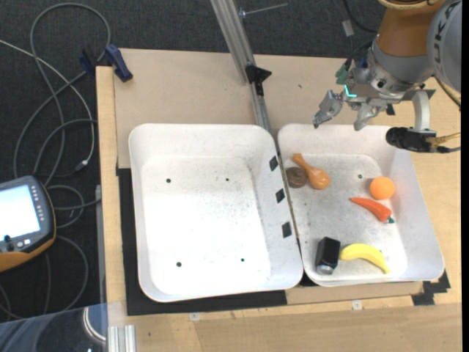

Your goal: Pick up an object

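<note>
So the gripper point(342, 116) sat at the upper right of the frame, hanging over the top rim of the right bin point(421, 222), jaws spread apart with nothing between them. Everything it could go for was lower in the frame, inside that right bin. Nearest was the little wooden pear-shaped thing point(312, 173) beside a brown round piece point(296, 177), just below and slightly left of the jaws, its long axis running diagonally from upper left to lower right. Further right were the orange ball point(382, 188) and the carrot point(373, 208), pretty much touching each other. Down near the bottom edge lay the banana point(364, 257) next to a black block point(327, 254), well apart from the fingers. The left bin point(146, 145) had no objects in it. My guess: the wooden piece was the easy target, mostly a straight drop down-frame, with the jaws needing to straddle its diagonal.
</note>
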`<state>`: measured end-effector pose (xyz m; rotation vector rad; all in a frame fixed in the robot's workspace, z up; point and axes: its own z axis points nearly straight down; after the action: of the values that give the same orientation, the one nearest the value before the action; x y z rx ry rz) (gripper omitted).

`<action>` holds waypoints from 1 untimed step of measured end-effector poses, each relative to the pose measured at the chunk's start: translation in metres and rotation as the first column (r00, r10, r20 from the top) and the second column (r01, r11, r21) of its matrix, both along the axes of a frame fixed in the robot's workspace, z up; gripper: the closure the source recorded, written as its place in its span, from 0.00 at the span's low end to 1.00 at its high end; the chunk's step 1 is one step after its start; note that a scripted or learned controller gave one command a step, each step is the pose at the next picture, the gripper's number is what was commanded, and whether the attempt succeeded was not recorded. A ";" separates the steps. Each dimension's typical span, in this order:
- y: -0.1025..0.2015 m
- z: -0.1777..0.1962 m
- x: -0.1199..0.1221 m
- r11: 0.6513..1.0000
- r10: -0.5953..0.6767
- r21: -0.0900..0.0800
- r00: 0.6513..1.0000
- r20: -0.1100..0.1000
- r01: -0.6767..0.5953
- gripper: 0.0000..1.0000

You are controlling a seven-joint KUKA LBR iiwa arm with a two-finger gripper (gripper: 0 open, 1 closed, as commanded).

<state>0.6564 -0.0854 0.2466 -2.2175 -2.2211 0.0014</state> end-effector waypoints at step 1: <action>0.000 -0.063 -0.002 1.000 -0.001 -0.001 1.000 -0.006 0.001 0.00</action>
<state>0.6543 -0.0857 0.1832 -2.2164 -2.2169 0.0083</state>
